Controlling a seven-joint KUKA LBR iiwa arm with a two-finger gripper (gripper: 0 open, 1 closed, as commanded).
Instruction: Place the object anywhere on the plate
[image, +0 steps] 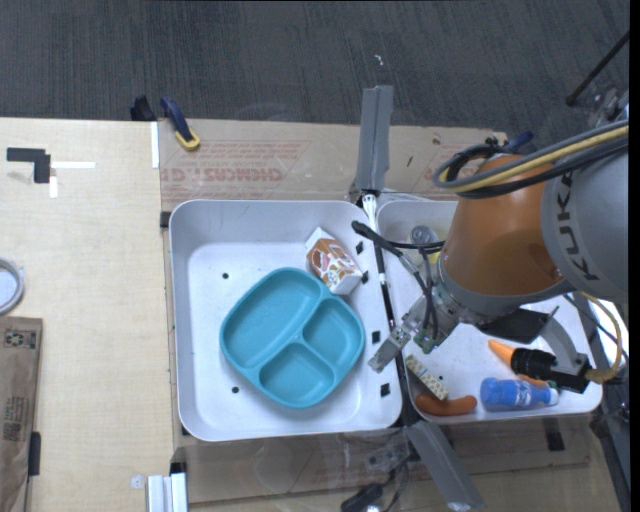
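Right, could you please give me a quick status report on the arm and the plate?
Gripper low over the divider between the bins. Blue plate in left bin, nothing on it. Snack packet touching its far edge. Hot dog, bottle, carrot in right bin.

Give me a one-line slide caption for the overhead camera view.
KUKA arm's gripper hovers over the rim between two white bins; blue divided plate and small carton lie in the left bin.

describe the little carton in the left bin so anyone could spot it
Start at the left white bin, which holds a blue divided plate. Just off the plate's upper right edge lies a small carton, white with brown print, the bin's one boxy item.
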